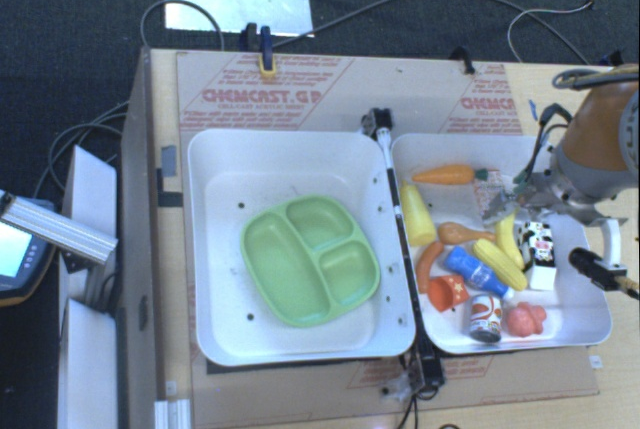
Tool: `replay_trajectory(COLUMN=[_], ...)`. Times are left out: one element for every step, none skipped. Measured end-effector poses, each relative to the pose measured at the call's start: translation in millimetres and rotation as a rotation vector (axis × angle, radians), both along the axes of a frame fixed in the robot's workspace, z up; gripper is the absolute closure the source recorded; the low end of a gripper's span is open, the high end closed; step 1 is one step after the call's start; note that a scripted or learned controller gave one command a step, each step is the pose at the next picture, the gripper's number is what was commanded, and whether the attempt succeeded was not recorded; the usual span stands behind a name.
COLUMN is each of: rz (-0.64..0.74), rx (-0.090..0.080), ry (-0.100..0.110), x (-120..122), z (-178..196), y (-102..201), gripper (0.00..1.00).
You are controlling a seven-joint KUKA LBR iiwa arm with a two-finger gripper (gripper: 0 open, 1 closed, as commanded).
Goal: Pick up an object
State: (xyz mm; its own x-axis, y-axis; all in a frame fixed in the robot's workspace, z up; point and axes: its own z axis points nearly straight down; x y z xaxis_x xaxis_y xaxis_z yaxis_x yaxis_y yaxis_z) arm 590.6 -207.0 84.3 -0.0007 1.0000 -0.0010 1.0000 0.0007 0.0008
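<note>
1. The left bin (215, 217) sits on the surface (290, 87), and a green divided plate (310, 260) lies flat in it, a little toward the side nearest the right bin.
2. The right bin (580, 312) touches the left bin along a shared edge and holds a heap of toy food.
3. Just inside that shared edge a yellow corn cob (417, 215) lies lengthwise, with an orange carrot (445, 175) above it near the far wall of the right bin.
4. Toward the middle of the right bin are a tan drumstick shape (462, 233), a blue tube (476, 271), a red piece (445, 292) and a small can (485, 317) close to the near wall.
5. A yellow banana (503, 257) lies slantwise beside the blue tube, and a pink lump (525, 319) rests next to the can.
6. A black-and-white carton (540, 252) stands just right of the banana.
7. The arm (600, 142) reaches over the right bin's far right corner; the end effector (520, 197) hangs low above the banana and carton, but I cannot tell whether it is released or clenched, and nothing is visibly held.
</note>
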Motion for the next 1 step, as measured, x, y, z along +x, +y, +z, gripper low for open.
replay_trajectory(rz=[0.001], rx=[0.000], ry=[-0.005], x=[1.6], z=[11.3], y=[0.3], gripper=[1.00])
